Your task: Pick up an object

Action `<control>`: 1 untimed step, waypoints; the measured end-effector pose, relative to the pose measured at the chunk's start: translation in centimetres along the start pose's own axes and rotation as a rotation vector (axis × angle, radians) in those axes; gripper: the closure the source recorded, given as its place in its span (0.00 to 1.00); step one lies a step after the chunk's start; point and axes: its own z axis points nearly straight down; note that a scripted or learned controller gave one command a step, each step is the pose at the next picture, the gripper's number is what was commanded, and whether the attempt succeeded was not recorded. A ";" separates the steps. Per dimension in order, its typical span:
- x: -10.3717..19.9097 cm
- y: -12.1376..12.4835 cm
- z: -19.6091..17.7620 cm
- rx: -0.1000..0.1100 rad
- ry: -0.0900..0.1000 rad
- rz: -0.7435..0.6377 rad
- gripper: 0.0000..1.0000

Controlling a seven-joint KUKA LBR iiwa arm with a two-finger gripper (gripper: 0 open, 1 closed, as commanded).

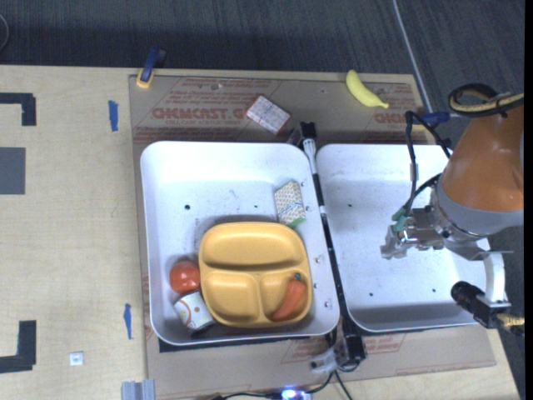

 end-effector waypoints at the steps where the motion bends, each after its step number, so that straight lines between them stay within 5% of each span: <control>1: 0.0 0.1 -1.0 -0.003 0.000 0.000 1.00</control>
